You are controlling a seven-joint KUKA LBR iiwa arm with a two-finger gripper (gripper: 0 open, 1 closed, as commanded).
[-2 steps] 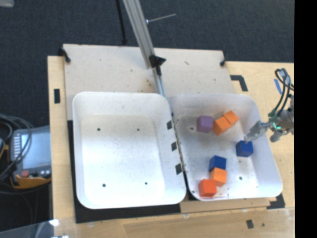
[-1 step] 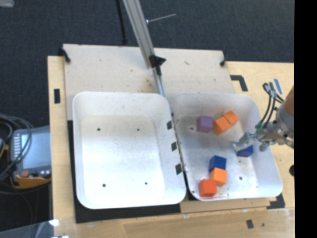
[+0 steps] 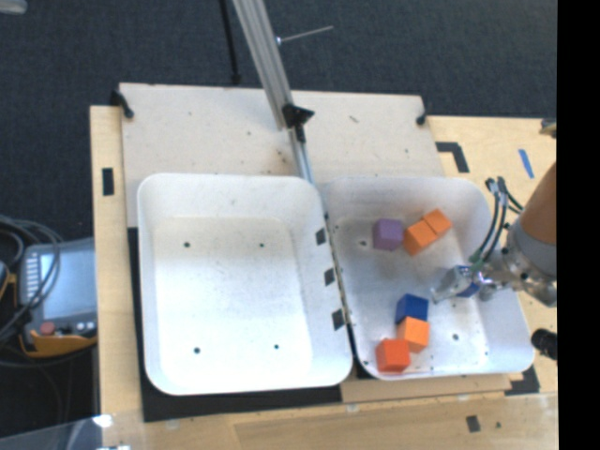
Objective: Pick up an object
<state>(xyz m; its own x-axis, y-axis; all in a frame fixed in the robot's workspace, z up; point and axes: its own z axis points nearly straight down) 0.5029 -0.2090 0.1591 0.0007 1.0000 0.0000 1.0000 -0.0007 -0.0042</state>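
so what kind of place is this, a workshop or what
Probably a robotics lab test bench: two shallow white bins sit side by side on a wooden bench, a robot arm reaches over small coloured blocks, and a control pendant lies alongside.

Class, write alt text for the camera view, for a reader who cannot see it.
A robot gripper hovers over the right bin, which holds a purple block, a blue block and three orange blocks. The left bin sits beside it.

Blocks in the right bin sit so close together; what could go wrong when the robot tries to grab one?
The blue block touches an orange block, so the end effector might nudge both or grab none. The purple block and its orange neighbour pose the same risk. Blocks near the bin wall leave little room.
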